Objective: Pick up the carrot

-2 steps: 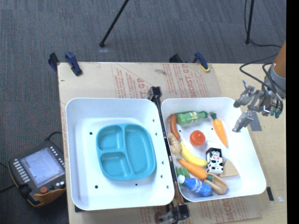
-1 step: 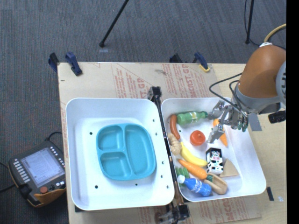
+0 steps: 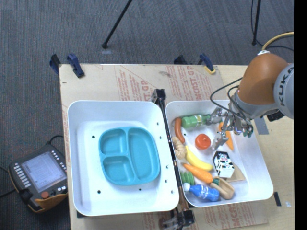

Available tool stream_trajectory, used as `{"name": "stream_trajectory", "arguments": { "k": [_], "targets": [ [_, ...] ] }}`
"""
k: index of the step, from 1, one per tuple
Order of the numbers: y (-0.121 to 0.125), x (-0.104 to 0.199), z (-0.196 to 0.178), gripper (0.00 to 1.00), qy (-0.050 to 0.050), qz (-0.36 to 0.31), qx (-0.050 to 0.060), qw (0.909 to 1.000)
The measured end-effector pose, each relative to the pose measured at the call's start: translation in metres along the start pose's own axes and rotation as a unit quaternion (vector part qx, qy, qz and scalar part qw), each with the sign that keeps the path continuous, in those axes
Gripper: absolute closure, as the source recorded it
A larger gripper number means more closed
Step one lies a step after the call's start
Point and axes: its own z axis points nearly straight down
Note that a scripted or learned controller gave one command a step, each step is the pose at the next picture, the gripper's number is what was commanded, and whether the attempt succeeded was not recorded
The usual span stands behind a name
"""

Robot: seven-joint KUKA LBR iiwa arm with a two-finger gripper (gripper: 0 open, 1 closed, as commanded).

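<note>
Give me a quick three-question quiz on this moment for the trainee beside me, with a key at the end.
1. True or false: the blue divided plate sits in the same bin as the carrot.
2. Multiple choice: which thing lies right beside the carrot, on the side toward the bin's middle? A) the banana B) the green bottle C) the blue divided plate
3. Short answer: the gripper is over which bin, as the camera sees it?

Key
1. False: the plate is in the left bin, the carrot in the right bin.
2. A.
3. The right bin, near its upper part, above the red tomato and apart from the carrot.
</note>
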Motion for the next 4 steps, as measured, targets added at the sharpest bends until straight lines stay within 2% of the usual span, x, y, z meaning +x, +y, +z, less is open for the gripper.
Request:
{"name": "stream_trajectory", "arguments": {
  "k": [1, 2, 3, 4],
  "targets": [
    [-0.007, 0.013, 0.000, 0.00, 0.000, -0.112, 0.000, 0.9937],
    [0.000, 0.018, 0.000, 0.00, 0.000, -0.290, -0.001, 0.9570],
    [0.015, 0.032, 0.000, 0.00, 0.001, -0.314, -0.001, 0.9496],
    [0.005, 0.055, 0.000, 0.00, 0.000, -0.498, -0.001, 0.8669]
  ]
}}
